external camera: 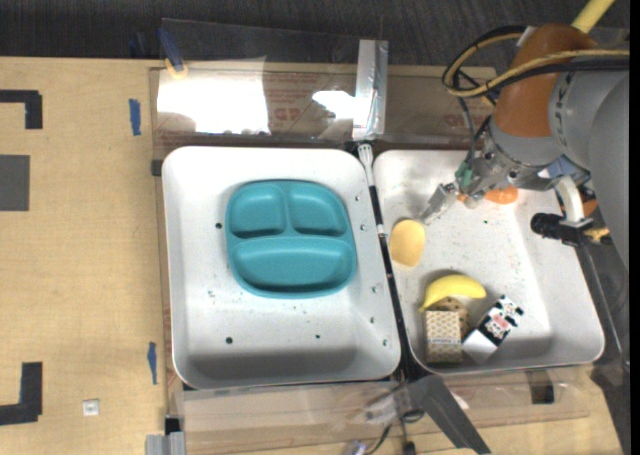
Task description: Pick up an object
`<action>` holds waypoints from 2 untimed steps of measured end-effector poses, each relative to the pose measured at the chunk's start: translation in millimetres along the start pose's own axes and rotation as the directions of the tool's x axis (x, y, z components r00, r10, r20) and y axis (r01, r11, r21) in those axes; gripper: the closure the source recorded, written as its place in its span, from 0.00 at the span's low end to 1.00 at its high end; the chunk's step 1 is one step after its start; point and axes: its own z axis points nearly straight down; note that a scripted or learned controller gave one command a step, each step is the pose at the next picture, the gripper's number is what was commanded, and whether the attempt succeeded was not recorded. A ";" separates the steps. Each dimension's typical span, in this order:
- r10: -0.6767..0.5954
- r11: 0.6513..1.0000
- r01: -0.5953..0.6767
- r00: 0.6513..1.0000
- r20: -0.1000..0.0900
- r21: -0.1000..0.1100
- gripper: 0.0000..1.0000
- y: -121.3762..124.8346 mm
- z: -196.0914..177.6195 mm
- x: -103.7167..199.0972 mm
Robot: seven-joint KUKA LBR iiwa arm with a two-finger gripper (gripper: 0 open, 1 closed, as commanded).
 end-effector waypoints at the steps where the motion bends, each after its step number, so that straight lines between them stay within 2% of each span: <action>1: -0.283 0.958 0.283 0.959 0.027 -0.032 0.00 -49.7 -5.6 49.6; 2: -0.154 0.987 0.155 0.988 0.027 -0.039 0.00 -127.9 5.2 53.5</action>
